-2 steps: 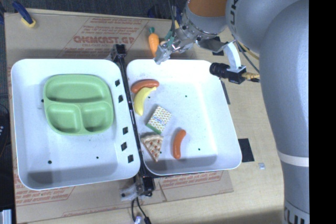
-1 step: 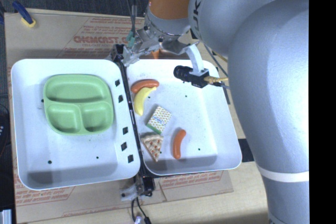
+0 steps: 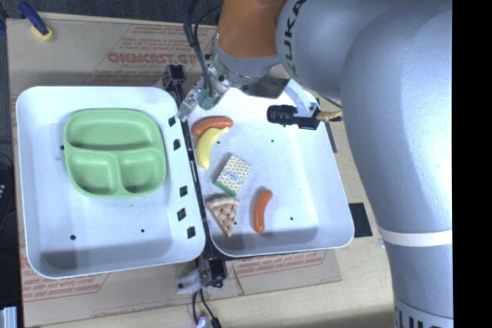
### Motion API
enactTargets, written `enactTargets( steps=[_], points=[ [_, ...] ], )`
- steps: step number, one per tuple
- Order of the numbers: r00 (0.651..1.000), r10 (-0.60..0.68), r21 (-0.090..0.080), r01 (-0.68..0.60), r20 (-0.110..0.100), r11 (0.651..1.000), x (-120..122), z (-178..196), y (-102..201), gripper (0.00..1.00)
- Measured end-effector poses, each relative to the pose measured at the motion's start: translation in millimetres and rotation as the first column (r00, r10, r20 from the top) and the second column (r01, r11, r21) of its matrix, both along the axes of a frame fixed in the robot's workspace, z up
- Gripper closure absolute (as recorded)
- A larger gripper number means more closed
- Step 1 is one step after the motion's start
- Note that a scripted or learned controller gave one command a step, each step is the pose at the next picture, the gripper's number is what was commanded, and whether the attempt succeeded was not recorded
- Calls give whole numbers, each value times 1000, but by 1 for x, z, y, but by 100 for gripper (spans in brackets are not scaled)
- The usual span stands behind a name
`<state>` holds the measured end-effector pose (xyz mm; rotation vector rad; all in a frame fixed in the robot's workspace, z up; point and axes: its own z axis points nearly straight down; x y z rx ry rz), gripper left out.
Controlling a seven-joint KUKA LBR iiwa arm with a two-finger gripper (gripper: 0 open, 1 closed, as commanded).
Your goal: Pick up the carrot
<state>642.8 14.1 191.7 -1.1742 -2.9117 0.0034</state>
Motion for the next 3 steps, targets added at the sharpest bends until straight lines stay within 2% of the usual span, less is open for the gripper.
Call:
enactTargets(
  steps=[1, 2, 3],
  points=[
    [973, 232, 0, -232, 3, 973, -34, 58, 13, 100],
    [973, 232, 0, -232, 3, 973, -34, 58, 13, 0],
    [997, 77, 0, -77, -2, 997, -86, 0, 60, 0]
  ],
)
